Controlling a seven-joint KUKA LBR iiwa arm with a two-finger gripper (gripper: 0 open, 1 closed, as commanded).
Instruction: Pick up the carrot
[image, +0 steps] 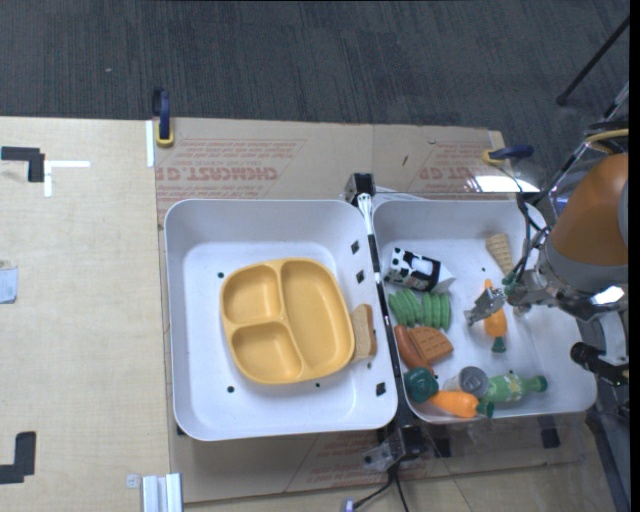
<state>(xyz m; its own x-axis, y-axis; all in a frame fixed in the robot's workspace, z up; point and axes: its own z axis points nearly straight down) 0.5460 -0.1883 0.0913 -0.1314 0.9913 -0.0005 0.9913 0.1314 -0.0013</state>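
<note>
Reaching in from the right, the jaws (492, 312) hang over the right bin (560, 400) closed around a small carrot (494, 322), with a second orange carrot (455, 403) lying near the front wall.

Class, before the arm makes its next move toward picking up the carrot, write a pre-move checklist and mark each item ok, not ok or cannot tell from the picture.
1. Carrot located: ok. A small carrot lies in the right bin, with a larger carrot at the near edge.
2. Gripper near a carrot: ok. The gripper sits right at the small one.
3. Carrot between the fingers: cannot tell at this size.
4. Carrot lifted off the floor: cannot tell.
5. Clutter around the target: not ok. The green pea pods and the green bottle lie close by.
6. Yellow plate out of the way: ok, it sits in the left bin.
</note>
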